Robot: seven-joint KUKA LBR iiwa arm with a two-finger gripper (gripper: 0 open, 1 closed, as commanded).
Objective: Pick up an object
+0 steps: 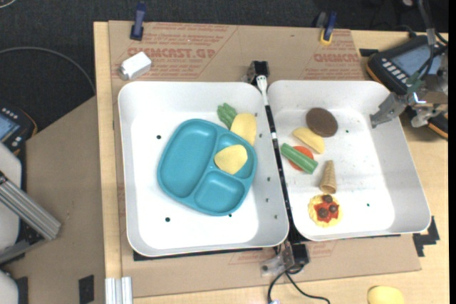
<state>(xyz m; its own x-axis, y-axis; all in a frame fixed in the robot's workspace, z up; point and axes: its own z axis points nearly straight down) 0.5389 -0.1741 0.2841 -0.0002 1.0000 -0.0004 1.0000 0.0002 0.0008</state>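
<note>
Toys (314,141) lay packed in the right bin (399,174); the fingers (383,115) hovered at its rim, their spread unclear. A descent could snag neighbours.

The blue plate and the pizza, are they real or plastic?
The blue plate looks like smooth moulded plastic: even colour, rounded compartments and a soft sheen. The little pizza looks like toy plastic too, with flat bright colours and a tidy shape, though it is too small to be sure.
</note>
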